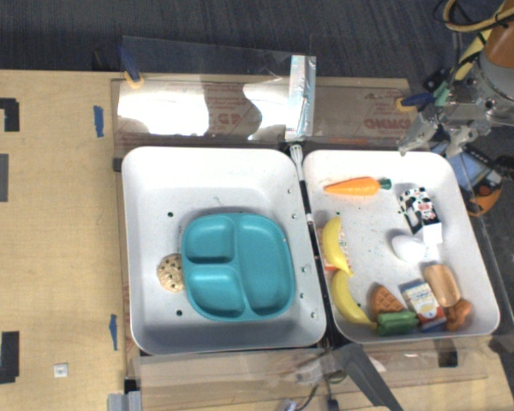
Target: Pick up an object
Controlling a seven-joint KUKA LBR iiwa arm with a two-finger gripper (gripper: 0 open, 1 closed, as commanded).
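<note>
My gripper hangs over the back rim of the right bin, near its far right corner, with its two fingers spread apart and nothing between them. Below it in that bin lie an orange carrot, a black-and-white cow toy, a white rounded object and two yellow bananas along the left wall. At the front of the bin sit a hot dog bun, a small carton, a green piece and a brown wedge.
The left bin holds a teal divided plate and a cookie beside it. A clear plastic sheet with a taped strip stands behind the bins. Cables and the arm crowd the upper right.
</note>
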